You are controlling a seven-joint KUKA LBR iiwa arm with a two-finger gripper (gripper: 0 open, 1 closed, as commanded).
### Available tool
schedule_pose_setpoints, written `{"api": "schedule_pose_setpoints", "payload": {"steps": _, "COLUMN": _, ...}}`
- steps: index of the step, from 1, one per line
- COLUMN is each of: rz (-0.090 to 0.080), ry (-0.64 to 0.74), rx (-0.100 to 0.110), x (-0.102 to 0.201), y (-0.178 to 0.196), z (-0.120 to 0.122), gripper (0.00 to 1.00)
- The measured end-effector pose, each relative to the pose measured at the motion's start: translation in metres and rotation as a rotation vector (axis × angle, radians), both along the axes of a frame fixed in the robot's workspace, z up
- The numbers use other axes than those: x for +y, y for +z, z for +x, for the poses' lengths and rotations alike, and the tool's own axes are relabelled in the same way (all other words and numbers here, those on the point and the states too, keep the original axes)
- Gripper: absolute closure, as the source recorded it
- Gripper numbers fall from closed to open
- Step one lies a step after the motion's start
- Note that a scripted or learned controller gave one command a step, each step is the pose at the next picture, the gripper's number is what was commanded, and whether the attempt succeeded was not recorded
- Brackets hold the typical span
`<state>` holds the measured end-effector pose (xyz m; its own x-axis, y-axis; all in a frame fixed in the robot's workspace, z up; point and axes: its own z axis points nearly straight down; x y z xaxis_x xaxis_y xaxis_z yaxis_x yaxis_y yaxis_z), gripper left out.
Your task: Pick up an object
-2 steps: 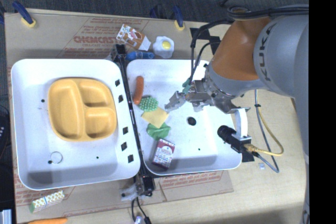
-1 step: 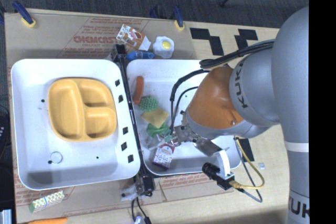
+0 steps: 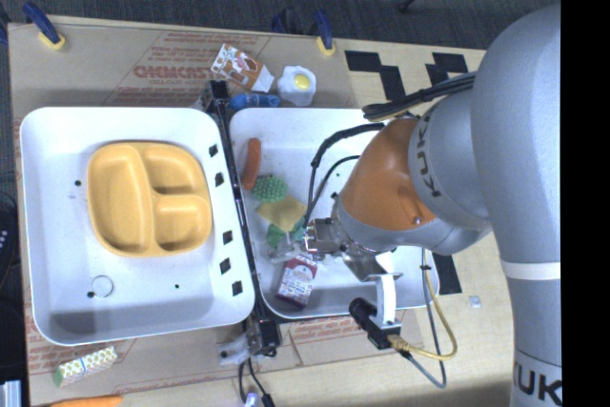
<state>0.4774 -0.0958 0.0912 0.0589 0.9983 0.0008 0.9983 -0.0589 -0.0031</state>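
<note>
The right bin (image 3: 329, 124) holds several small items: an orange sausage-shaped piece (image 3: 251, 162), a green knobbly piece (image 3: 270, 188), a yellow piece (image 3: 287, 211), a small green piece (image 3: 276, 234) and a dark red packet (image 3: 297, 280). My gripper (image 3: 310, 243) hangs low over the middle of this bin, below the orange wrist band. It is just right of the small green piece and above the red packet. The arm's body hides the right half of the bin.
The left bin (image 3: 48, 205) holds a yellow divided tray (image 3: 148, 197). Behind the bins lie a small carton (image 3: 234, 64), a blue item (image 3: 255, 100) and a white and yellow egg-like toy (image 3: 297, 83). A wrapped packet (image 3: 86, 364) lies at the front left.
</note>
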Motion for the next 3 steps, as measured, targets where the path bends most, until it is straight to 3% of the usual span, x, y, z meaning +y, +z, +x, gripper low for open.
{"api": "schedule_pose_setpoints", "payload": {"steps": 1, "rz": 0.000, "ry": 0.005, "rx": 0.001, "x": 0.000, "y": 0.010, "z": 0.000, "gripper": 1.00}}
{"api": "schedule_pose_setpoints", "payload": {"steps": 2, "rz": 0.000, "ry": 0.005, "rx": 0.001, "x": 0.000, "y": 0.010, "z": 0.000, "gripper": 0.00}}
{"api": "schedule_pose_setpoints", "payload": {"steps": 3, "rz": 0.000, "ry": -0.147, "rx": 0.001, "x": -0.006, "y": 0.000, "z": 0.048, "gripper": 0.00}}
